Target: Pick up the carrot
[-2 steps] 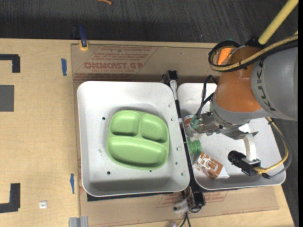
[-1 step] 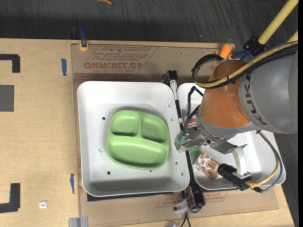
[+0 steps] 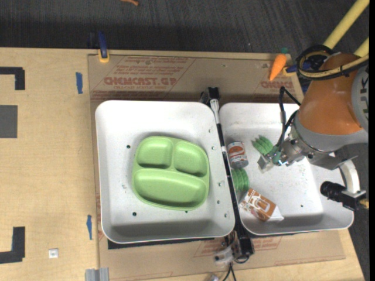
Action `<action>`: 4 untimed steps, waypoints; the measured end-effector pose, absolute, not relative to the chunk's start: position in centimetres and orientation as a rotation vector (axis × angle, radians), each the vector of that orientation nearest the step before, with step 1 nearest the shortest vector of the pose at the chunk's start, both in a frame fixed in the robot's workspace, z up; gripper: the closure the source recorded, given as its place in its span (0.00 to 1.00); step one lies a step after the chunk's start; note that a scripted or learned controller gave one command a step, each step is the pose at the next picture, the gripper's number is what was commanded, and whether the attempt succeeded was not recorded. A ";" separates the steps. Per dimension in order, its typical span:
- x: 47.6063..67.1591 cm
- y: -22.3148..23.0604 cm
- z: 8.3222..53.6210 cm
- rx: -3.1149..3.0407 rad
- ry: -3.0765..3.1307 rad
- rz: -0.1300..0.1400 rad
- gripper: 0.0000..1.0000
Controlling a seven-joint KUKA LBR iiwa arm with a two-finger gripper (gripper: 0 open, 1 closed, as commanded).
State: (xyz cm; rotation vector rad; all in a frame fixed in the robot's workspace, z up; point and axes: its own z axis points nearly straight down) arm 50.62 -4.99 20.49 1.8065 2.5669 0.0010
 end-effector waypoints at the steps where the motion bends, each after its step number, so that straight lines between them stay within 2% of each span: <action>1: 48.1 0.3 18.4 1.685 2.653 0.000 1.00; 2: 50.1 -4.9 18.5 0.945 2.992 0.001 1.00; 3: 48.0 2.5 18.5 0.488 3.103 0.001 1.00; 4: 48.4 7.9 18.5 0.010 3.138 0.003 1.00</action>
